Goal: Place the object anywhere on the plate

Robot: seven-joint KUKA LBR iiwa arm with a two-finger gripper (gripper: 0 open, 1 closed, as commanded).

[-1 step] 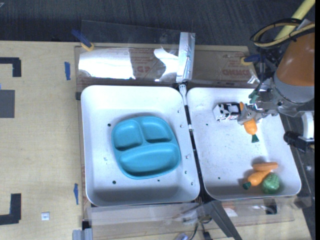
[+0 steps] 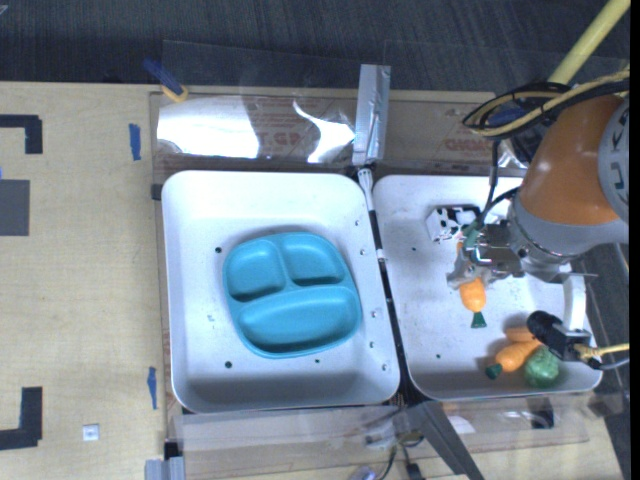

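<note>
Since the blue plate (image 2: 290, 292) sits alone in the left bin (image 2: 190, 368), well to the gripper's left across the divider, it is kept clear as the drop target. Loose items share the right bin (image 2: 420, 363) as pick stock. Gripper (image 2: 478, 263) hangs over that bin with a small orange carrot toy (image 2: 473, 296) dangling directly beneath it, apparently pinched by its top end; jaws look nearly closed on it. Carrot: orange body, green tip pointing down. Other toys (image 2: 525, 358) lie below-right of the gripper.
</note>
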